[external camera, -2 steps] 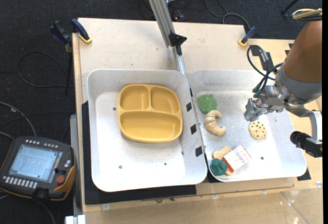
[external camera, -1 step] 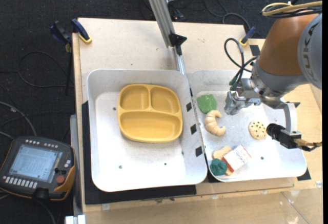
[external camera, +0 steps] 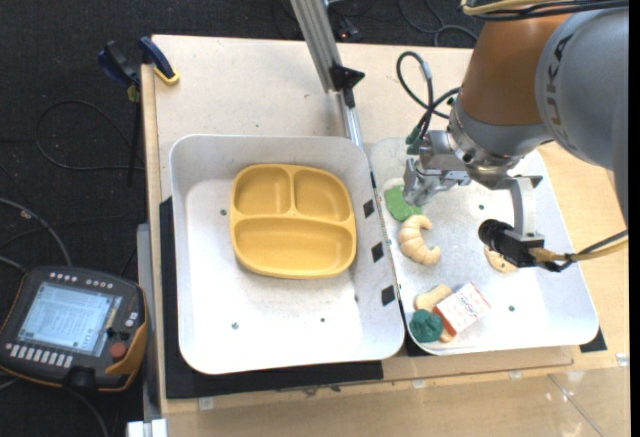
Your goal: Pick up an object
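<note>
Croissant (external camera: 420, 238): lies in the right bin (external camera: 560, 310), near its left wall, curved, pale; it is the item closest under the tool, so we take it as the likely pick.
Handling: we judge it a light toy pastry, probably stiff plastic, a little slick; best taken across the thick middle, since the tapered ends could slip out.
Near items: green piece (external camera: 428, 325) and small red-and-white box (external camera: 464, 310) touch each other at the bin's front edge.
Left bin (external camera: 200, 225): holds a yellow divided tray (external camera: 293, 221).
Green flat piece (external camera: 402, 201): just behind the croissant, partly under the tool.
Tool (external camera: 425, 183): low over the right bin, above the green flat piece; we cannot tell how it is set, and nothing shows in its hold.
</note>
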Robot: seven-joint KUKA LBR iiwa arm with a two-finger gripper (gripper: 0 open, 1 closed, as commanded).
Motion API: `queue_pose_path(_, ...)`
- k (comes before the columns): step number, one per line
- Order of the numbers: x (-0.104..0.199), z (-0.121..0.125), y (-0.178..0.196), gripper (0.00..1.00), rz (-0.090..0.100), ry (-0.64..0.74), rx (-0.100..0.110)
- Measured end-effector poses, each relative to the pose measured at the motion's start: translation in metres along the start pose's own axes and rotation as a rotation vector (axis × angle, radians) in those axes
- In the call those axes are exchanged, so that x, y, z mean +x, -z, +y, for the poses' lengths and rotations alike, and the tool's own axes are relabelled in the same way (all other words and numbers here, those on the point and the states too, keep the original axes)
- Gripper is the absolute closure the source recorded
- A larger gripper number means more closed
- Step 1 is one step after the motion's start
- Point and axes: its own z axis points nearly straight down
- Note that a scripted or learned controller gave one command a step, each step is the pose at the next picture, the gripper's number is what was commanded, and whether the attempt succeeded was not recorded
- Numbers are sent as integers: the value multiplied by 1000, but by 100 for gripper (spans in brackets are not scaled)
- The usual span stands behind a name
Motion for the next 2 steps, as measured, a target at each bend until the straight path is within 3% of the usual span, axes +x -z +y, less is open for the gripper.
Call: queue_pose_path(2,105,53,4,100,0,0,0)
